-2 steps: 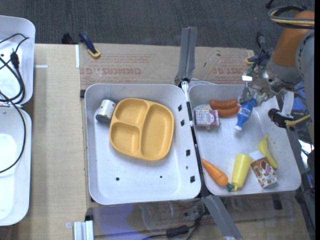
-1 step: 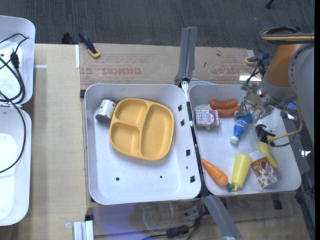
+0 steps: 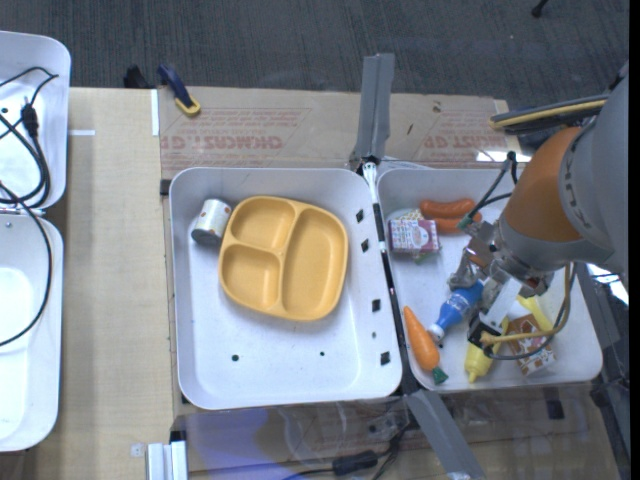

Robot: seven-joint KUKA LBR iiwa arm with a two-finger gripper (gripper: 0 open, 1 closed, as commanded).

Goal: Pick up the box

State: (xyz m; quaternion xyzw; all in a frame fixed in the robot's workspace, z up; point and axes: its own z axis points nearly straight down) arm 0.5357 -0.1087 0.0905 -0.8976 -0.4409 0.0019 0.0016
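In the far left corner of the right-hand bin [image 3: 428,280], close to the wall it shares with the left bin, lies the box [image 3: 413,235]. It is a small pink-and-white carton, lying flat by the look of it, with a sausage [image 3: 447,208] just beyond it to the far right. My gripper [image 3: 472,276] hangs over the middle of that bin, to the near right of the box and apart from it, above a blue bottle [image 3: 455,310]. How the jaws stand I cannot tell from this camera (the wrist sits in the way).

I judge the box light and made of thin card. That would make it stiff along its edges but likely to dent on its broad faces if squeezed hard, and the printed skin may be a little slick. I would take it across its shorter width, near the middle, with the jaws coming straight down on either long side so it does not swing. The bin wall on the left leaves little room for one jaw, which I would watch. The carrot [image 3: 422,338] lies well clear on the near side.
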